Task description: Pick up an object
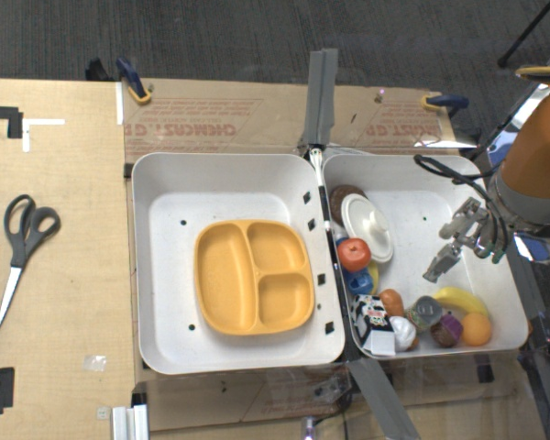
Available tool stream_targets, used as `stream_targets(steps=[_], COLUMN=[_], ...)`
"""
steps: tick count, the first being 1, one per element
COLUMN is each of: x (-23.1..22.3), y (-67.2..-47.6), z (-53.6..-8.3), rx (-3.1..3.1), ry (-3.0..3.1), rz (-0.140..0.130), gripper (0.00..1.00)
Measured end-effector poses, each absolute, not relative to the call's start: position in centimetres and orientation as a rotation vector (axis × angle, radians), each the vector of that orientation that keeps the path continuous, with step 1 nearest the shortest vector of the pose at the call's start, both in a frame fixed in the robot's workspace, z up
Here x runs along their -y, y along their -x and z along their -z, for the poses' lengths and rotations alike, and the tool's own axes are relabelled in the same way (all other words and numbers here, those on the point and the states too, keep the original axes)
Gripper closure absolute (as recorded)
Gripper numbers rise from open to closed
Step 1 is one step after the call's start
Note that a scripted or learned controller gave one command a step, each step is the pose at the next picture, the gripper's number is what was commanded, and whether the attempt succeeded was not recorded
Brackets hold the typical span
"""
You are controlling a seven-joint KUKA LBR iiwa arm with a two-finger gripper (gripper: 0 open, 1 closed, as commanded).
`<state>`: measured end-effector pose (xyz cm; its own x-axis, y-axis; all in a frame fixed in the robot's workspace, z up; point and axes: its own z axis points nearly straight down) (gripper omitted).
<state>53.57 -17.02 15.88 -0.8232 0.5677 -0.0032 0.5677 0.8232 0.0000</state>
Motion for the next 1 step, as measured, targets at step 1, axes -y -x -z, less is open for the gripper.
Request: stream_targets(steps=[1], x=[10.94], y=[-60.13], z=[-9.91], rx=[-2.941], ry=[-1.093], rz=[0.002], gripper=[0.0])
